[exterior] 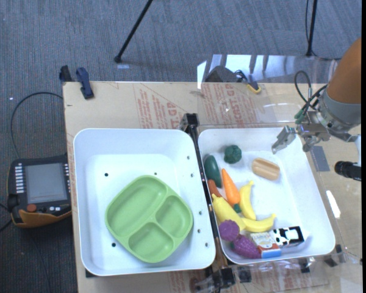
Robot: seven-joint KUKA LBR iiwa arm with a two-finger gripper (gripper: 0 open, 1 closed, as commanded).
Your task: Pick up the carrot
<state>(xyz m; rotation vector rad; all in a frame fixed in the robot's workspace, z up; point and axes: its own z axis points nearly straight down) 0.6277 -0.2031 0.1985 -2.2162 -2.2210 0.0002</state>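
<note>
Gripper (297,138) hangs over the right bin's (305,182) far right corner, fingers spread and gripping nothing.
The carrot (230,189) lies near that bin's left wall, just right of the cucumber (212,170), touching the banana (247,201), well apart from the gripper.

Lab: teach pendant (39,191), tripod legs (137,23)

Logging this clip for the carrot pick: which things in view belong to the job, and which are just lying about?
Belongs to the job:
carrot, right bin
gripper, above that bin's far right part, apart from the carrot

Lying about:
bananas
broccoli
hot dog bun
grapes
milk carton
green divided plate, left bin
</note>
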